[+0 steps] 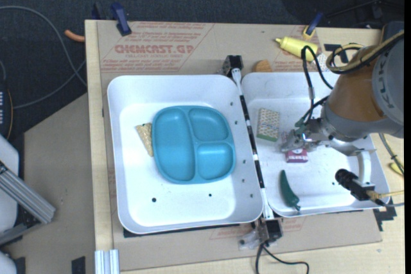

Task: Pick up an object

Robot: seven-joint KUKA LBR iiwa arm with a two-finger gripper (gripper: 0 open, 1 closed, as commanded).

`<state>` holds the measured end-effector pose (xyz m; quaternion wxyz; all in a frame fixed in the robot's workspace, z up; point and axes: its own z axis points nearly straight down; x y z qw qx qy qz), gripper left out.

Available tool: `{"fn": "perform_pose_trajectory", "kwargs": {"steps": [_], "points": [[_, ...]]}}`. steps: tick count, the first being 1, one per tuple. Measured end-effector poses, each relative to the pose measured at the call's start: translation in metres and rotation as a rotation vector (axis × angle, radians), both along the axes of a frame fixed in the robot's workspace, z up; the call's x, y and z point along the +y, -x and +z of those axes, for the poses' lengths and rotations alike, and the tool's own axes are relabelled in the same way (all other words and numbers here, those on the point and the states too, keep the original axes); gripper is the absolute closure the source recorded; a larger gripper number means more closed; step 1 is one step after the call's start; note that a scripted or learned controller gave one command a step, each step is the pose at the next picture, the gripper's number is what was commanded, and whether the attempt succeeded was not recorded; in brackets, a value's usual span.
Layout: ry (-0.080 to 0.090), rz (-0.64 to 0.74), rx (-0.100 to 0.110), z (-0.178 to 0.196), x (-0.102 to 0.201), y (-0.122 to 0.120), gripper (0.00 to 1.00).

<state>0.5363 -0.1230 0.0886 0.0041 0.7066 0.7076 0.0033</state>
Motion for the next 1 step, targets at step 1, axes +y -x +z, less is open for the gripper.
{"fn": "perform_pose_trajectory", "kwargs": {"steps": [1], "points": [[-0.002, 0.000, 0.010, 0.0963, 0.0782, -0.0118, 1.00]]}}
